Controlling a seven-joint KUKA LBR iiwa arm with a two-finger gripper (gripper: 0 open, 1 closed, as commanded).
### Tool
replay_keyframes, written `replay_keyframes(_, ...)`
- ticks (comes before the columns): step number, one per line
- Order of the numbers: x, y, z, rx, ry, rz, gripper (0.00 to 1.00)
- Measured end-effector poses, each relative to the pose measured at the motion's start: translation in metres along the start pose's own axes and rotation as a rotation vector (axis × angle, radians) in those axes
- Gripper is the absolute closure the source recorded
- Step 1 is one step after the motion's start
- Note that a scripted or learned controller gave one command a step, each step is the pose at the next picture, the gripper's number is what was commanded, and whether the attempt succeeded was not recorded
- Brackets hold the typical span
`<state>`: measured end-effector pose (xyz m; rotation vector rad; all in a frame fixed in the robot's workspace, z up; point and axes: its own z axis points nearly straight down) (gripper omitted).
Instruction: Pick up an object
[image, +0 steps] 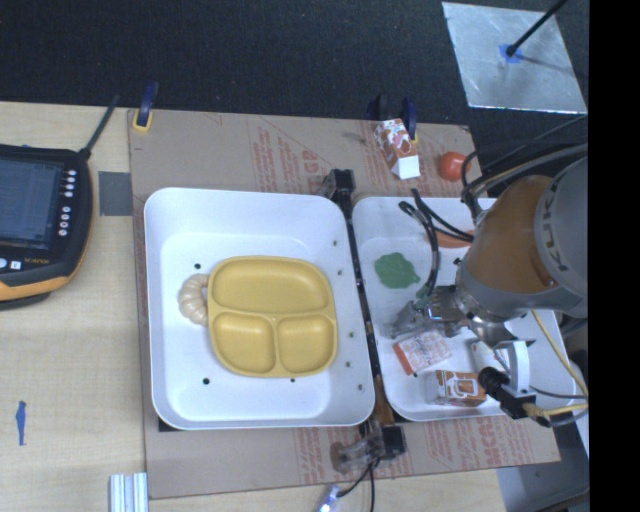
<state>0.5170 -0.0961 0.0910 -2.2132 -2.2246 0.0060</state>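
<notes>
- The hand (428, 312) is hanging low in the right bin (378, 300), at the end of the grey arm (520, 250); I cannot tell its state.
- A red and white packet (422, 351) is lying just near of the hand, with an orange packet (459, 387) nearer still.
- A green scrap (396, 269) is sitting just beyond the hand.
- A yellow divided plate (270, 315) is filling the left bin (165, 300), a beige bun (192, 297) touching its left edge.
</notes>
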Motion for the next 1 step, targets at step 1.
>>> replay_keyframes(1,-0.0041,-0.0415,0.0000,-0.001,0.001,0.000,0.00)
